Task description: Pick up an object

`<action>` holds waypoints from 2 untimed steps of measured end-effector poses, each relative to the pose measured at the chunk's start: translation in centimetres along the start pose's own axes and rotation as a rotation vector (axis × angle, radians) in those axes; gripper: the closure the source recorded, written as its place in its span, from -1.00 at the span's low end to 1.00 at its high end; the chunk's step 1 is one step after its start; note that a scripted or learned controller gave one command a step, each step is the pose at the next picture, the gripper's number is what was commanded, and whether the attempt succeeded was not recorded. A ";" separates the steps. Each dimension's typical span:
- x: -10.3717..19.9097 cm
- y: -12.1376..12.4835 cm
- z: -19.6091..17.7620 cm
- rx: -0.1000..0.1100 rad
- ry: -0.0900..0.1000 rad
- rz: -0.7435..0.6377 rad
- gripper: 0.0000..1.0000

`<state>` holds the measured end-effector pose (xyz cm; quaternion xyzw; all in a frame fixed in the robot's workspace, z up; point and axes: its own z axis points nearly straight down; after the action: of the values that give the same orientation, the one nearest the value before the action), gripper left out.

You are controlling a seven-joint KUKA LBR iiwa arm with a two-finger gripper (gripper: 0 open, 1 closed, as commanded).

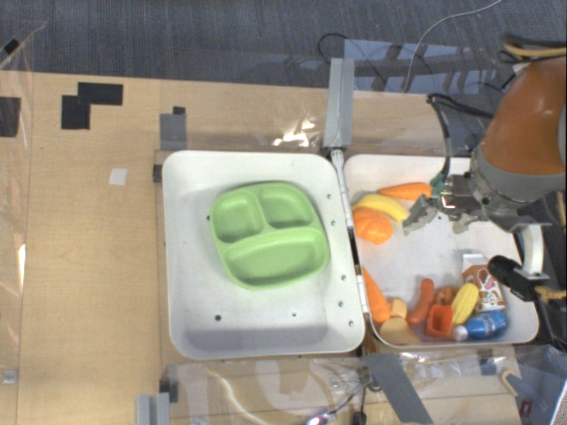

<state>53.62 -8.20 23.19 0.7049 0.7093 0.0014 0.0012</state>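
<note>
the green divided plate sits in the left bin. in the right bin, the banana lies on an orange pepper — the gripper hovers just beside it, fingers spread, holding nothing. you should centre over 1 item before descending — not the pile.

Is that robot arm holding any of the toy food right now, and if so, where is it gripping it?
Nothing is held. The gripper hangs open over the right bin, beside the banana, with nothing between its fingers.
</note>
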 end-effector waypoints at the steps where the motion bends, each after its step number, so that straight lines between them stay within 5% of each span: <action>1: -0.1 4.9 9.0 0.000 0.000 0.071 -1.00; 2: 0.0 5.0 7.9 -0.004 0.001 0.071 1.00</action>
<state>58.68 -8.21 15.32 0.7295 0.6839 0.0035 0.0022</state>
